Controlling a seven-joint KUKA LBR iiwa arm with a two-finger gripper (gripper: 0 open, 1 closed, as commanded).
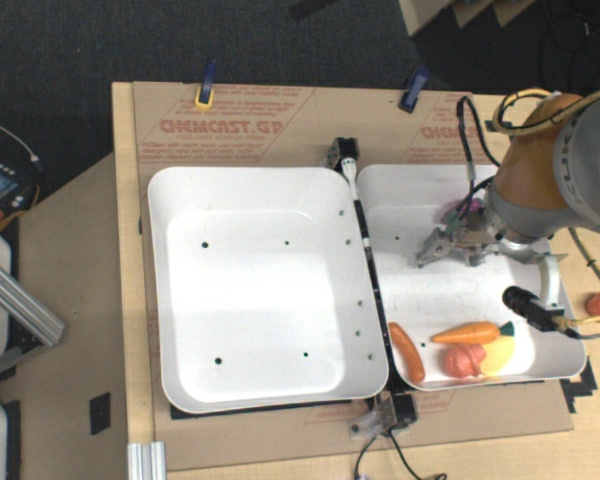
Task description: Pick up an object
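The right bin (400,193) holds several toy foods along its near edge. An orange carrot (467,334) lies above a pink lump (462,361) and a yellow piece (497,358). A red-orange sausage-shaped piece (407,353) lies by the bin's left wall. My gripper (450,255) hangs over the middle of this bin, well behind the foods, with its fingers spread open and nothing between them. A small purple and green bit (464,211) shows just behind the gripper; I cannot tell what it is.
The left bin (180,268) stands beside the right one, with a black divider strip (365,258) between them. Both rest on a cardboard sheet (280,118) held by clips. A small red thing (599,304) lies outside the right bin at the far right.
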